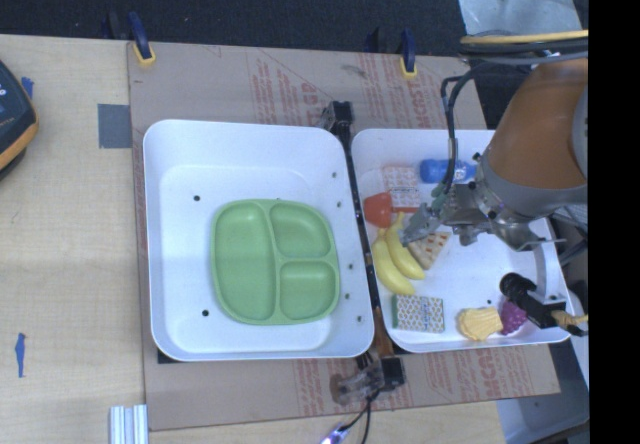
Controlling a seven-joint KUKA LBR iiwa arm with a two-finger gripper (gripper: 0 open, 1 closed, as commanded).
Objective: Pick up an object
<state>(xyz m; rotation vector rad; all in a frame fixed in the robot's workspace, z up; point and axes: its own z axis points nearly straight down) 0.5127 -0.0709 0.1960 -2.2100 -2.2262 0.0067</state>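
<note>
White plastic bins sit side by side on the bench. The left bin (160, 232) carries a green divided plate (273, 260) near its middle. The right bin (450, 340) carries the clutter: bananas (395, 264) along its left wall, an orange-red toy (378, 208) just above them, a patterned square packet (418, 313) near the front edge, a yellow corn-like piece (479, 323) and a purple item (513, 316) at the front right corner, and a blue object (436, 170) near the back edge. The gripper (425, 224) hangs low over the bananas and a pale cracker-like wedge (432, 249); whether it is spread or closed cannot be told, and nothing is clearly between its tips.
</note>
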